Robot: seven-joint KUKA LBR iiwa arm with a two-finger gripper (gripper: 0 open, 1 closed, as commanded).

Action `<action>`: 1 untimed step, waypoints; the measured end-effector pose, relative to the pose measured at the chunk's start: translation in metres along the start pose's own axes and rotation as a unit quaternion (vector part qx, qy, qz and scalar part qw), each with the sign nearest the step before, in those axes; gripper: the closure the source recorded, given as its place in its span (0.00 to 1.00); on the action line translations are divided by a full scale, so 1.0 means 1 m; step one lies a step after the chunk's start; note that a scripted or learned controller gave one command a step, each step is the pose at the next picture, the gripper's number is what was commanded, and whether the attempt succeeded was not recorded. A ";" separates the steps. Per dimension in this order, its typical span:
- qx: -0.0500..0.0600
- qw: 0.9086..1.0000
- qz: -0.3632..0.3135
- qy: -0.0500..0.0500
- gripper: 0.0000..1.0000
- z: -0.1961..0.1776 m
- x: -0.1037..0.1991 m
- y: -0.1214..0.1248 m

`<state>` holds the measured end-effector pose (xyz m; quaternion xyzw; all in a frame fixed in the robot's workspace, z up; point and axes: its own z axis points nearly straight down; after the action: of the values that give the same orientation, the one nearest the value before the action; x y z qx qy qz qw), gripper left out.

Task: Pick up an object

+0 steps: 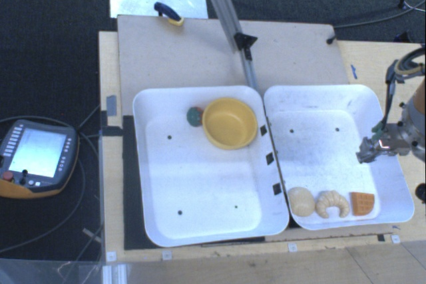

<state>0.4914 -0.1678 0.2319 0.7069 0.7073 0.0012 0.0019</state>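
Note:
The left bin (pixel 200 209) holds a yellow bowl (pixel 229 123) at its far right, with a small dark green object (pixel 194 116) touching the bowl's left side. Along the near edge of the right bin (pixel 319 143) lie a pale cream bun (pixel 301 201), a croissant (pixel 333 203) and an orange square waffle (pixel 362 203) in a row. My gripper (pixel 373 148) hangs over the right side of the right bin, above and slightly right of the waffle. Nothing shows in its grasp.
A slanted metal pole (pixel 223 0) rises from a clamp behind the bins. A teach pendant (pixel 33 156) lies on the floor at the left. A yellow-and-blue clamp (pixel 170 13) sits at the bench's far left corner.

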 end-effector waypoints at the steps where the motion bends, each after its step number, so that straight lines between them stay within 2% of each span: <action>1: 0.000 1.000 0.000 0.000 1.00 -0.052 0.000 0.001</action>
<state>0.4923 -0.1679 0.2841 0.7068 0.7074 0.0013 0.0021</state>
